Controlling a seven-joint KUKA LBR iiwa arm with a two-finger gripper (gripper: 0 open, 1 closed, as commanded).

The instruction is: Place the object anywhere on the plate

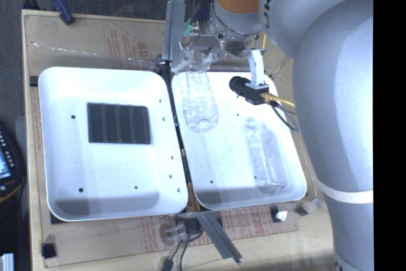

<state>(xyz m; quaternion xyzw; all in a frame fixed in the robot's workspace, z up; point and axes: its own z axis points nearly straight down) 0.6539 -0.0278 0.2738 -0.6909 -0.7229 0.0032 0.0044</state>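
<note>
The arm (330,73) reached in over the right bin (244,197). Its gripper (198,59) sat at that bin's far left corner, the jaws clamped on the neck of a clear plastic bottle (198,101), whose body hung toward the camera just below them. Left of the jaws lay the left bin (57,193), bearing a dark ridged plate (119,123), well apart from the held bottle. A second clear bottle (266,158) lay in the right bin, right of and nearer the camera than the jaws.

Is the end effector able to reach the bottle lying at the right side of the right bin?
Probably yes: that bottle lies uncovered in the right bin, apart from the other bottle under the end effector.
</note>
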